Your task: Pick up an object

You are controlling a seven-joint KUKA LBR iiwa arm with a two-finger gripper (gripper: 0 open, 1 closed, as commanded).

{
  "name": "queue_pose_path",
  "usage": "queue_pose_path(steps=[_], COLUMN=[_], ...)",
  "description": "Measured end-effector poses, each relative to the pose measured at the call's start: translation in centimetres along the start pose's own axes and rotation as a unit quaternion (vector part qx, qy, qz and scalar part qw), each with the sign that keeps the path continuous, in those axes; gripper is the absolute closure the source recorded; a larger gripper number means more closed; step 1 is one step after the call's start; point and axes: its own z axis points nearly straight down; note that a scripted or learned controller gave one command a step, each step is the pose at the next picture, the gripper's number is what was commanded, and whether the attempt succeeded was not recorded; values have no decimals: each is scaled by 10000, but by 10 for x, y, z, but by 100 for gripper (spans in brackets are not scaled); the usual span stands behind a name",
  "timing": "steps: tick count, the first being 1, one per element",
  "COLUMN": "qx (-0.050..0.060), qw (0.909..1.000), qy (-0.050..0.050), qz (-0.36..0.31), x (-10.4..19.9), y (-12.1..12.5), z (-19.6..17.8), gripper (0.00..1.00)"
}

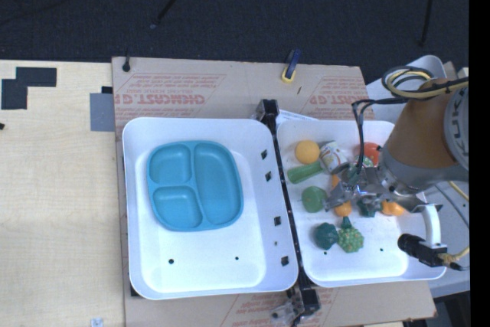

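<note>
Camera view — right bin (pixel 383 268): you have the pincer (pixel 358 194) low in a cluster of small toy foods, the grey wrist and orange band reaching in from the right. Whether it is open, closed or gripping anything you cannot tell; the tip is lost among the pieces.

Contents near the tip — yellow ball (pixel 307 152) toward the far wall; green stick-shaped piece (pixel 305 173) just below the ball; round green piece (pixel 313 199) to the left of the tip; red piece (pixel 370 152) partly behind the arm; orange bits (pixel 344 207) touching or nearly touching the tip; teal piece (pixel 325 235) and broccoli floret (pixel 350 239) side by side toward the near wall.

Likely target: one of the pieces directly under the tip, though which one you cannot say. The only clearly elongated item is the green stick-shaped piece, whose long axis runs left-to-right with a slight upward tilt toward the right, its right end pointing toward the pincer.

Risks, as judged: crowding means a close may catch two pieces or an edge only, so the item slips out on lift; round pieces may roll away when nudged; the cables beside the wrist could snag.

Left bin (pixel 199 272): holds a blue divided plate (pixel 195 185), well apart from the arm.
</note>
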Motion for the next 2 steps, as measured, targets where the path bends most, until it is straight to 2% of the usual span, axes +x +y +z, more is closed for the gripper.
queue_pose_path(steps=[1, 2], qx=[-9, -14], qw=[10000, 10000], qy=[2, 0], qz=[-4, 34], x=[2, 0], y=[0, -1], z=[54, 41], gripper=[0, 100])
